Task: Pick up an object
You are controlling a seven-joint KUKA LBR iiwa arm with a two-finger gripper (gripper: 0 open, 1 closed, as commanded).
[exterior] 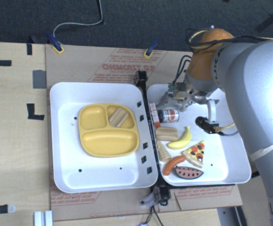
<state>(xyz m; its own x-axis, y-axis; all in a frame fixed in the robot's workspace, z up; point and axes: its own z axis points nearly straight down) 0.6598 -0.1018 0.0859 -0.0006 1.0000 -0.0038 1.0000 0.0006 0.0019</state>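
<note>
The gripper (174, 98) hangs low over the right bin (230, 166), just above the can (168, 116); whether its fingers are spread or pressed together I cannot tell. The can lies on its side by the bin's left wall, with the banana (182, 139) just below. A good grasp probably means straddling the can across its width and descending squarely, clear of the wall.
</note>
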